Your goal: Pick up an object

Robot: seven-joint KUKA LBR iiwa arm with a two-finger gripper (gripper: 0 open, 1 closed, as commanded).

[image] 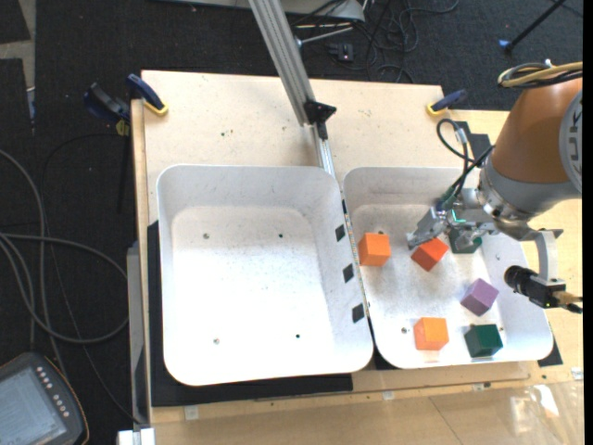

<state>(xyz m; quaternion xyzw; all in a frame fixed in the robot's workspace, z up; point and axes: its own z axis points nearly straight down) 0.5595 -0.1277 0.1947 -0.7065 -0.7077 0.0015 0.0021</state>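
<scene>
Camera view: in the right bin point(389, 185) on the tabletop point(241, 119), the tool point(433, 239) grips a red cube point(429, 253) between its fingers, right of an orange cube point(374, 248).

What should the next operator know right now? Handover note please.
Gripper: low in the right bin, right at the red cube; grasp not confirmed.
Other things in that bin: orange cube near the divider, second orange cube at the front, purple cube, green cube.
Done: approach to the red cube.
Left: confirm the grip and lift.
</scene>
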